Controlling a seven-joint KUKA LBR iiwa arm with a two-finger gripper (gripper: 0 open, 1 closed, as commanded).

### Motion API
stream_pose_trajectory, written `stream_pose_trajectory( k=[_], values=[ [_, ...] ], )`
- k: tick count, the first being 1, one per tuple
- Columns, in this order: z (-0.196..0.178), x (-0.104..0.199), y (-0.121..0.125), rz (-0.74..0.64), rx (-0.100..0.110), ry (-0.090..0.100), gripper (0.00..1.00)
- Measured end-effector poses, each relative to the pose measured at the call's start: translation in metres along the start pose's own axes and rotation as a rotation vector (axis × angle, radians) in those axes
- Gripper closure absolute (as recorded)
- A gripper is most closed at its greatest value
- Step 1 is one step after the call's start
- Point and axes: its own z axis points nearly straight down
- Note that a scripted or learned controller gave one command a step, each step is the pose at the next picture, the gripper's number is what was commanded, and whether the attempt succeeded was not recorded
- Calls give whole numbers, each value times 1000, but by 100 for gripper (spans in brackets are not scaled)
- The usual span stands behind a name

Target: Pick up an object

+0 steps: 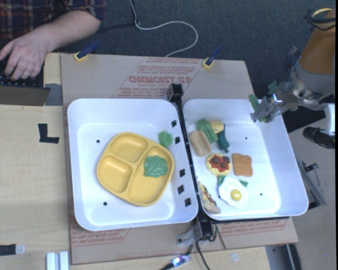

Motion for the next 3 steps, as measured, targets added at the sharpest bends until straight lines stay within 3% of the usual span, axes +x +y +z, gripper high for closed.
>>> stream_pose_trajectory(
  k=[2,3],
  values=[
    [8,120,-26,-6,5,2,100],
    [-5,170,-50,-5,5,2,100]
  ],
)
